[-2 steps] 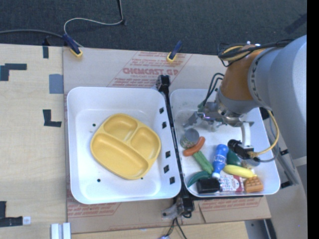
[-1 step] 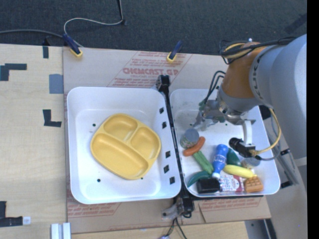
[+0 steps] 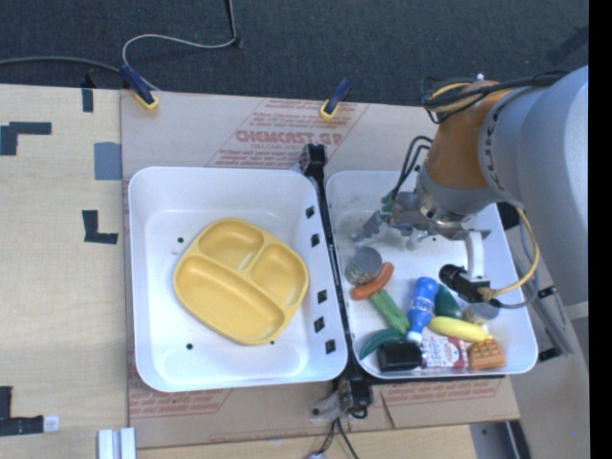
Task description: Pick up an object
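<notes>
I am seeing a yellow divided plate (image 3: 241, 279) lying tilted in the left white bin (image 3: 153, 352), with the right white bin (image 3: 521, 347) sitting just beside it across a black divider (image 3: 325, 266). Both are resting on a cardboard sheet (image 3: 191, 132) covering the counter (image 3: 48, 285). Two yellow-and-blue clamps (image 3: 141, 89) are gripping the sheet's far edge, and a black cable (image 3: 225, 8) is trailing over dark carpet (image 3: 382, 17).

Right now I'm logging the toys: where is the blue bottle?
In the camera view, the blue bottle lies in the right bin, toward its front, between the green toy and the yellow banana.
</notes>
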Robot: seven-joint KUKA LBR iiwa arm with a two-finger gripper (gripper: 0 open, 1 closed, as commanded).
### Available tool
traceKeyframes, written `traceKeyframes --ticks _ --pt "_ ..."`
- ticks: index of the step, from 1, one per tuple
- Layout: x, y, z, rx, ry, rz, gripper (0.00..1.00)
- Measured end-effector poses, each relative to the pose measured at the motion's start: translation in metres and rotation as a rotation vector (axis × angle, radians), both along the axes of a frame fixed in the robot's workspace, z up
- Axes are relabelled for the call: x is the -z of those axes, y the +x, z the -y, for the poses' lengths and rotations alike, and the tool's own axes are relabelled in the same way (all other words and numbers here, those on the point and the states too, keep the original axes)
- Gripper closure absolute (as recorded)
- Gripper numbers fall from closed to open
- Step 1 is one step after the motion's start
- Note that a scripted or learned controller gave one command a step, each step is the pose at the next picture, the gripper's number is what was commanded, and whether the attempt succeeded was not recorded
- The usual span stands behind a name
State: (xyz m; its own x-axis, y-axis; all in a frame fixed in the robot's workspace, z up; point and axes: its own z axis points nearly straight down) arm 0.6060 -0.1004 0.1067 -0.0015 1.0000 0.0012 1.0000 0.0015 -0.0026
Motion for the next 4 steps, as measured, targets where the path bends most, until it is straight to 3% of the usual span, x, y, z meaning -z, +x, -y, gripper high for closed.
traceKeyframes --ticks 1,2,3,4 --pt "0.021 -0.06 -0.005 0.001 -0.001 0.003 0.0" --pt "0.012 -0.059 -0.004 0.001 -0.002 0.005 1.0" --pt "-0.102 -0.119 -0.028 0.0 -0.001 0.002 1.0" --pt "-0.14 -0.122 -0.064 0.0 -0.001 0.002 1.0"
